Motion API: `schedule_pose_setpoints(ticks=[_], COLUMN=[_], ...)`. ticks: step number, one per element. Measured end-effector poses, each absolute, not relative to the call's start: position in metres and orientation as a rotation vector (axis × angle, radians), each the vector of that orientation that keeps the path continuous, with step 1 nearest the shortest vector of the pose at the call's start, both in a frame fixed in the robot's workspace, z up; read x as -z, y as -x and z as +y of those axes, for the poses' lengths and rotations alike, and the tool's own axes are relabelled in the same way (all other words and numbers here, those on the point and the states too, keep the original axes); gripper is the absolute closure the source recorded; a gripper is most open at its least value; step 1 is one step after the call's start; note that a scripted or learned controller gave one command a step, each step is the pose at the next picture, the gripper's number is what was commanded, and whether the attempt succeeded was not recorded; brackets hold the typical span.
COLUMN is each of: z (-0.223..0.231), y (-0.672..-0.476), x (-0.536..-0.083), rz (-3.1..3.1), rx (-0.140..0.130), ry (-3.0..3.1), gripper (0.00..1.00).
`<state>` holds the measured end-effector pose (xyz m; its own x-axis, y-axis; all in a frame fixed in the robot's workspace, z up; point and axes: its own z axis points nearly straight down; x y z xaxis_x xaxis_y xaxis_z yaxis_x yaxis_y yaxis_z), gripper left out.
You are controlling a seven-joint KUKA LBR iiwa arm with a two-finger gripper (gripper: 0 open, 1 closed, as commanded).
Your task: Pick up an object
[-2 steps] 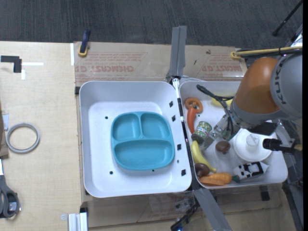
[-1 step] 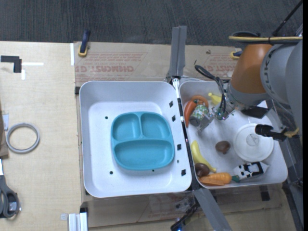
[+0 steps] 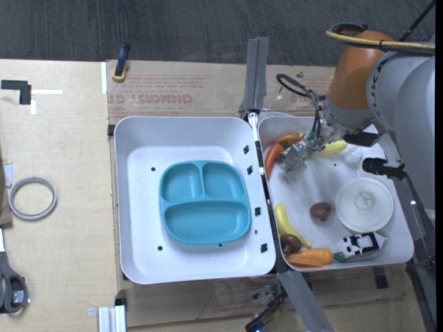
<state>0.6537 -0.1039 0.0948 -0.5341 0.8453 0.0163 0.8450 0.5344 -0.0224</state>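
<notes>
In the right white bin (image 3: 387, 258), the metal gripper (image 3: 294, 156), jaws' spread impossible to tell, is hovering near the far-left corner beside one glossy orange-red pepper (image 3: 272, 155), while one curved yellow banana (image 3: 284, 221) and one orange carrot (image 3: 309, 257) are lying along the near-left side.

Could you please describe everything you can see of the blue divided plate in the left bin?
The blue divided plate is a rounded-square tray, plastic by its look, in light teal. Raised ridges split it into three compartments: two small ones at the far side, one wide one nearer. It lies flat, slightly rotated, mid-floor of the left bin, apart from the walls.
</notes>
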Motion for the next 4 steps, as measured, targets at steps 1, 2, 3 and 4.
schedule_pose_setpoints(ticks=[1,2,3,4], z=[-0.198,-0.128,-0.129,-0.128], y=[-0.660,-0.657,-0.659,-0.659], x=[-0.157,-0.093,-0.104,-0.103], rz=[-2.817,-2.847,-2.853,-2.853], rx=[-0.002,0.000,-0.003,-0.003], ry=[1.405,1.335,1.334,1.334], gripper=[0.00,0.00,1.00,0.00])
